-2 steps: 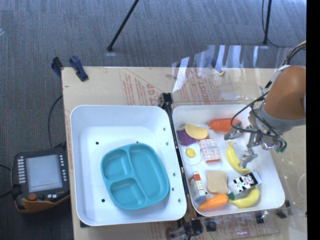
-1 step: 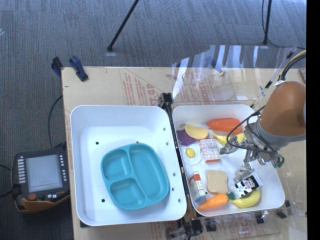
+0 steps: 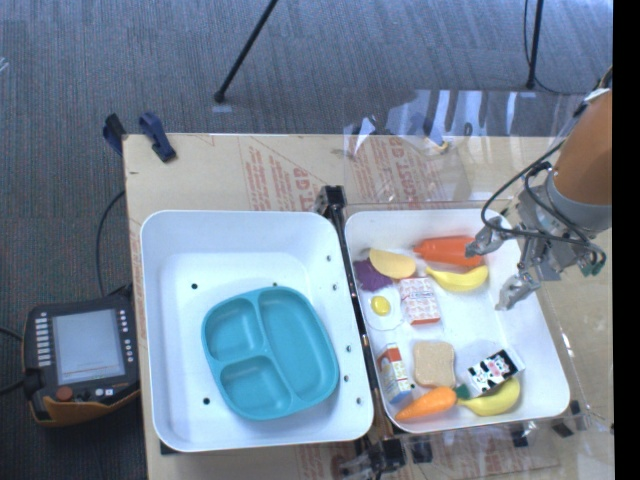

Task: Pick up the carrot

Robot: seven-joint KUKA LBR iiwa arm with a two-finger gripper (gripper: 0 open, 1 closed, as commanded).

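Gripper [image 3: 504, 266] hanging over right bin's [image 3: 553, 353] far right w/ fingers spread wide, gripping nothing. Carrot [image 3: 427, 404] lying at bin's near edge, betw. bottle [image 3: 394, 370] & banana [image 3: 494, 399], bread [image 3: 434, 364] just behind. Left bin [image 3: 160, 268] holding a blue tray [image 3: 269, 352].

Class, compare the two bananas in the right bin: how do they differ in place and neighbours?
The upper banana lies near the bin's far side, just below a long orange-red piece; the lower banana lies at the near edge, beside the black-and-white carton. The upper one is nearer the hand. Both are yellow and curved.
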